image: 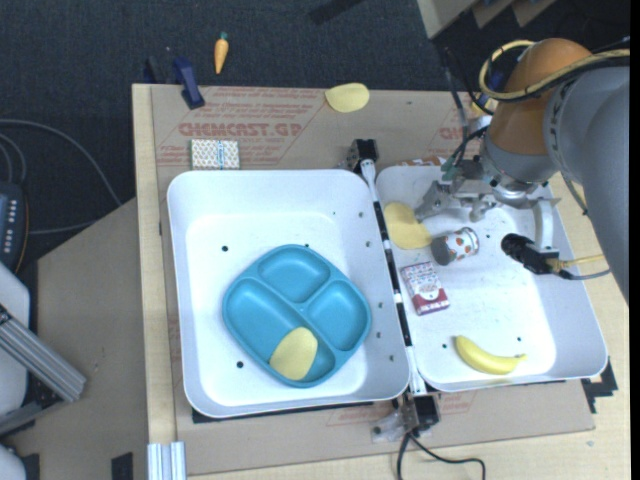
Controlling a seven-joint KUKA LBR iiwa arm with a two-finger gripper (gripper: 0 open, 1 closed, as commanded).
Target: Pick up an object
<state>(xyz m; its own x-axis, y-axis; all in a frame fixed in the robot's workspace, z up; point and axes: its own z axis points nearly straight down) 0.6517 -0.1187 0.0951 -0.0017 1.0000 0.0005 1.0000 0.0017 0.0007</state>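
The arm [595, 118] reaches in from the right, its orange band [535, 93] above the far end of the right bin [530, 313]. The end effector [455, 196] hangs low over that bin's far left part. Its state cannot be told from this angle.

Four things lie in the right bin. A yellow slice [405, 226] rests against the left wall, just left of the end effector. A small can [458, 245] lies on its side just beside the slice and just on the near side of the end effector; whether they touch cannot be told. A red and white box [425, 288] lies flat near the left wall, nearer the camera than the can. A banana [487, 356] lies by the near edge, well apart from the end effector.

The left bin [200, 228] holds a blue divided plate [290, 268], with a yellow lump [295, 354] in its near compartment.

On the bench [260, 118] beyond the bins lie a yellow oval [347, 97], a patterned packet [215, 153] and a blue tool [187, 83]. A toy carrot [221, 53] lies on the dark floor past the bench.
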